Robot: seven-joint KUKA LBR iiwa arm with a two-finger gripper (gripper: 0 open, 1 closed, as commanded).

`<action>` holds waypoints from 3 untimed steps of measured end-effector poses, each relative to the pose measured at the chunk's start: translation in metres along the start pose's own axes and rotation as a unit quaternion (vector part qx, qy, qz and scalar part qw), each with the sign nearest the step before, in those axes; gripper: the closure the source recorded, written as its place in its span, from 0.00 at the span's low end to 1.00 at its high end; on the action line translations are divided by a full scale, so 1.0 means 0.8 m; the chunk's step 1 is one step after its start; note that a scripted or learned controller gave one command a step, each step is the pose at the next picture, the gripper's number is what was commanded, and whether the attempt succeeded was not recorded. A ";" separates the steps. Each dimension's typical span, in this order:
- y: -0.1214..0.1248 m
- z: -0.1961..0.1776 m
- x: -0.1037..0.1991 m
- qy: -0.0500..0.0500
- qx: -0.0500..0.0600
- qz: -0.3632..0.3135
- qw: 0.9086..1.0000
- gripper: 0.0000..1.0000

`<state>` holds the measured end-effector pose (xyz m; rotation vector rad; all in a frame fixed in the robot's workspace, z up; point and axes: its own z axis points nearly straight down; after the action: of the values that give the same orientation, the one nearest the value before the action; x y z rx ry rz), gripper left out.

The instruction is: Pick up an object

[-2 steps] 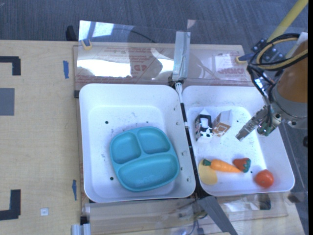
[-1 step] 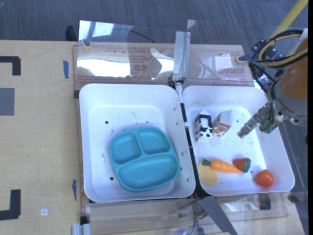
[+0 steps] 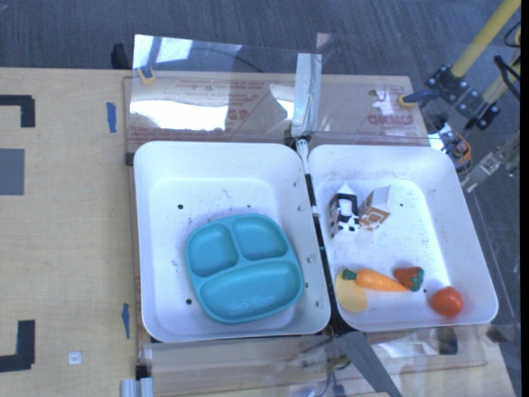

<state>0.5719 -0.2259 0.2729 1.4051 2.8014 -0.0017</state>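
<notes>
The right bin (image 3: 463, 213) holds several small items. A black-and-white toy cow (image 3: 345, 212) stands near its middle, with a small white and brown carton (image 3: 375, 209) just to its right. Nearer the front lie an orange carrot (image 3: 378, 280), a red pepper with a green stem (image 3: 410, 277), a pale yellow piece (image 3: 350, 298) and a red tomato (image 3: 447, 302). In the left bin (image 3: 157, 180) rests a blue divided plate (image 3: 243, 267).
Clear plastic panels (image 3: 215, 89) stand behind both bins. A yellow pole (image 3: 489, 30) and black fixtures (image 3: 463, 93) rise at the upper right. The wooden bench (image 3: 58, 222) stretches to the left with black markers on it.
</notes>
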 end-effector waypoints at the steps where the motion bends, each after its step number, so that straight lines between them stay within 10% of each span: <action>1: 0.053 0.040 0.076 0.005 0.001 0.015 1.000 1.00; 2: 0.095 0.117 0.053 0.000 -0.002 -0.032 0.999 1.00; 3: 0.076 -0.002 0.027 -0.003 -0.003 -0.084 0.996 1.00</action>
<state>0.6077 -0.1717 0.2742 1.1630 2.9030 0.0011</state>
